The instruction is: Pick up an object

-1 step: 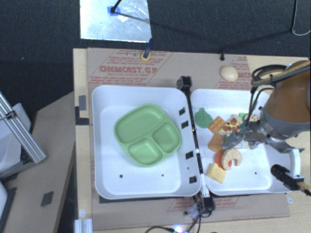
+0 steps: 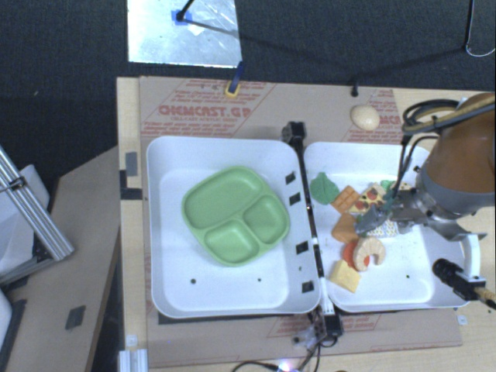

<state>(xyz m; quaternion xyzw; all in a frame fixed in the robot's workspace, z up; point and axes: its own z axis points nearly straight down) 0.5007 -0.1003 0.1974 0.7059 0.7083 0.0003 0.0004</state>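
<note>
Hovering tool point(image 2: 373, 219) above toy food point(image 2: 358, 231); right bin point(image 2: 403, 297).

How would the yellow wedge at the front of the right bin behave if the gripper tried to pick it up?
The yellow wedge looks like a rigid toy cheese, so probably stiff and light. Its sloped faces might slip from the fingers. It lies flat, so rolling seems unlikely.
</note>
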